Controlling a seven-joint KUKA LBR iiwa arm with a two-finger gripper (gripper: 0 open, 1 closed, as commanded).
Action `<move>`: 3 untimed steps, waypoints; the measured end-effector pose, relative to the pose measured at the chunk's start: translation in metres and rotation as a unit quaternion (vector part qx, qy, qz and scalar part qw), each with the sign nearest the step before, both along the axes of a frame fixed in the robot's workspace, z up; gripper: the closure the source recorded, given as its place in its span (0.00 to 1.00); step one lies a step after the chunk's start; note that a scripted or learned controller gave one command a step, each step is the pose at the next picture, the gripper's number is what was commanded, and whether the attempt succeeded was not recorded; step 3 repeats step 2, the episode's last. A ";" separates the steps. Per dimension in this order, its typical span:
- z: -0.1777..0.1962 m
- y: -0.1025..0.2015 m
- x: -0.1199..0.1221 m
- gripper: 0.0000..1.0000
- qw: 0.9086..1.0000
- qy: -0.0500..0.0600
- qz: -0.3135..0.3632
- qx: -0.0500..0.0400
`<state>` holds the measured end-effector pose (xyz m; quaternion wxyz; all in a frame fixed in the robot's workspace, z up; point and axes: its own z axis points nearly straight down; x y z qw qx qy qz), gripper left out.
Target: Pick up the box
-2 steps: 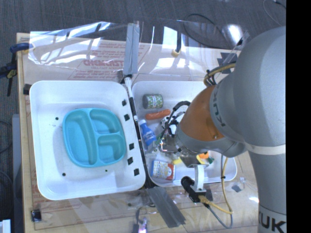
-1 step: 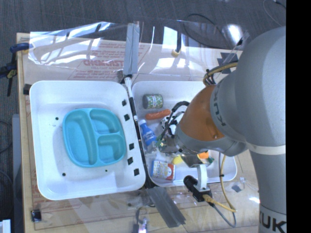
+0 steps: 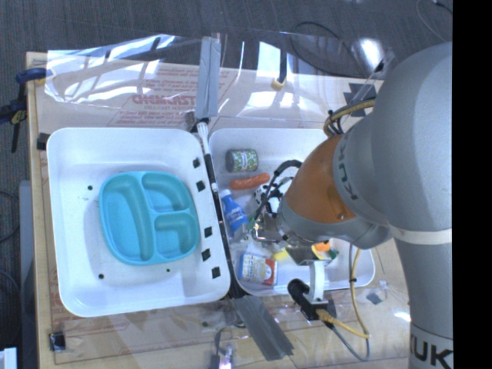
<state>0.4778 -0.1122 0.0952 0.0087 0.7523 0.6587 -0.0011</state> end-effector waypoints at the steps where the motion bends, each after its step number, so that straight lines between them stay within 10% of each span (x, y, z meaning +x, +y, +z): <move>1: 0.001 0.001 0.001 0.00 1.000 -0.001 0.017 -0.002; 3: 0.000 0.001 0.000 0.00 1.000 -0.001 0.008 -0.001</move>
